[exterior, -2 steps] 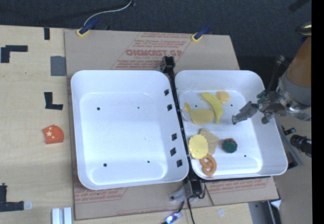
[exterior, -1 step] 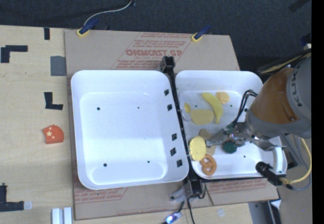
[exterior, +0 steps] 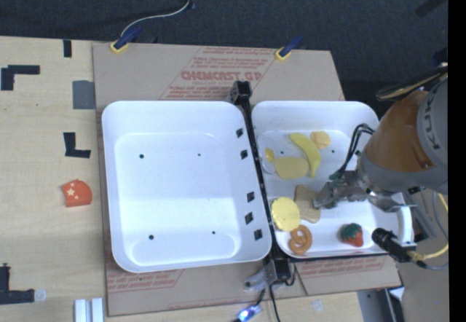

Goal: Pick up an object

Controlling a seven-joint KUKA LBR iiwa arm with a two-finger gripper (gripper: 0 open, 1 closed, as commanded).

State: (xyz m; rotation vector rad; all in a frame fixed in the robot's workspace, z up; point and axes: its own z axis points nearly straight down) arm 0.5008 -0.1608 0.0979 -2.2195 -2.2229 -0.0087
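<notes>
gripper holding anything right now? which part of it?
Cannot be told. The two-finger gripper is low in the right white bin, beside a tan flat piece, but nothing visibly sits between its tips.

Arm (exterior: 408, 146) in from the right, low over the right bin (exterior: 329, 108), gripper (exterior: 325, 199) down among the toy food. Its tip sits just beside a tan block (exterior: 306, 199) and the yellow disc (exterior: 285, 213). Banana (exterior: 307, 152) up near the back with a yellow slab (exterior: 290, 167) touching it, a small yellow piece (exterior: 320, 140) beside. Pretzel (exterior: 300, 240) at the front rim, strawberry (exterior: 352, 234) to its right. Left bin (exterior: 175, 182) bare white. On the bench, a red piece (exterior: 77, 193) lies well apart, far left
</notes>
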